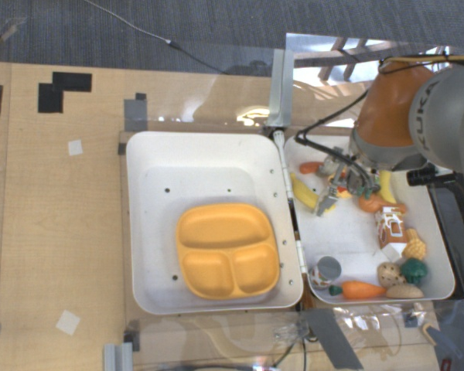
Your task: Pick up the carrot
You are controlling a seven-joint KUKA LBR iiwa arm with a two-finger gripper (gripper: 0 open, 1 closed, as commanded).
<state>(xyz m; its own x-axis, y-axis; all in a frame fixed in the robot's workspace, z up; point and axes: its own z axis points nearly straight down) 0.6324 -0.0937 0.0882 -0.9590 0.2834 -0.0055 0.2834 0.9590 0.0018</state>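
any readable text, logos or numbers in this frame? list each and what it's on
"KUKA", partly cut off, in dark letters on the grey arm link at the right edge.
The small carton in the right bin has printed graphics, too blurred to read.
Nothing else legible.

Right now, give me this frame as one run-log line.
task: pick up carrot | carrot: lying at right bin front edge | pincer: over bin's rear, apart from carrot | orange plate: left bin

We see the gripper low in the right bin, the carrot lying nearer us.
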